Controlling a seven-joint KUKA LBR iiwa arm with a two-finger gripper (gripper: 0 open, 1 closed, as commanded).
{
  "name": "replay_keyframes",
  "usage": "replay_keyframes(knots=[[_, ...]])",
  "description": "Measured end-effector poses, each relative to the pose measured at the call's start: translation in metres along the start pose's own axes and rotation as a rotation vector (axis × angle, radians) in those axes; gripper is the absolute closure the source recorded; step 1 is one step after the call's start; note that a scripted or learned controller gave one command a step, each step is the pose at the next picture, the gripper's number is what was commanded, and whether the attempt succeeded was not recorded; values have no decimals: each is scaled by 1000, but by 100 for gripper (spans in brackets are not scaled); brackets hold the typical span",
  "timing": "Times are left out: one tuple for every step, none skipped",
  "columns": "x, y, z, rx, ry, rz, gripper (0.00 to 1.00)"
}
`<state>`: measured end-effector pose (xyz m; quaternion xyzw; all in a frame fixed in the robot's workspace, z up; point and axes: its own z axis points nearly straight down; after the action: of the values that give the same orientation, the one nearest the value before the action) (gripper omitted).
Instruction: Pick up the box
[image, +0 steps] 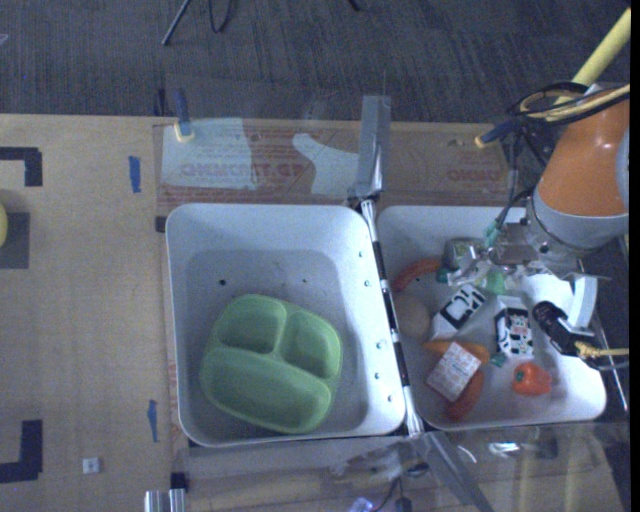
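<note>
One box (454, 370) lies below the tool (487, 262) in the right bin (590, 405).

Tan wooden bench (80, 330) — dark grey carpet (300, 50) beyond it.

Tray (270, 362) in left bin (190, 300)

Lighting was even, moderately dim. Overall focus was soft. Faint glare marked clear panel (262, 160) behind bins; shadows were weak.
</note>
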<state>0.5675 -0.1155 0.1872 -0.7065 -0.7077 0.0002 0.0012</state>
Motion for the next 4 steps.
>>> replay_keyframes(knots=[[-30,44,62,-6,-2,168,0],[-45,13,33,-2,-2,603,0],[-51,21,70,-1,-1,524,0],[-74,41,-3,-3,-1,725,0]])
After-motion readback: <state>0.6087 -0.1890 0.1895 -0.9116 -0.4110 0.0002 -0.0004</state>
